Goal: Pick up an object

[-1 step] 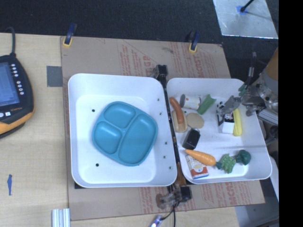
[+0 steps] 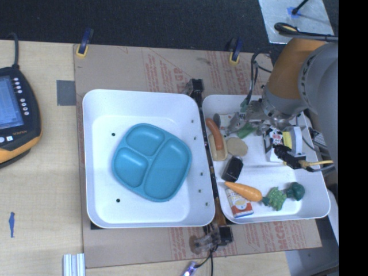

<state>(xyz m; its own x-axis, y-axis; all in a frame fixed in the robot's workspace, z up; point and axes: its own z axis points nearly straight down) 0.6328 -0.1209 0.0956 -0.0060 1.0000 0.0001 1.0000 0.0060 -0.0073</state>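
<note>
My gripper (image 2: 241, 121) is low over the back of the right bin (image 2: 319, 211), just behind a tan round piece (image 2: 236, 147). A small green item (image 2: 248, 130) lies right beside the gripper; whether it is held is unclear. A red sausage (image 2: 214, 131) and a pale bun (image 2: 218, 147) lie to the gripper's left along the bin wall. Nearer the front are a black block (image 2: 232, 168), an orange carrot (image 2: 244, 191), a small printed box (image 2: 238, 205), a light green broccoli (image 2: 276, 198) and a dark green piece (image 2: 296, 191).
The left bin (image 2: 95, 154) holds a blue divided plate (image 2: 151, 161). A control pendant (image 2: 14, 114) lies on the bench at far left. The grey arm with its orange band (image 2: 293, 62) and white wrist hardware (image 2: 287, 142) covers the right bin's back right corner.
</note>
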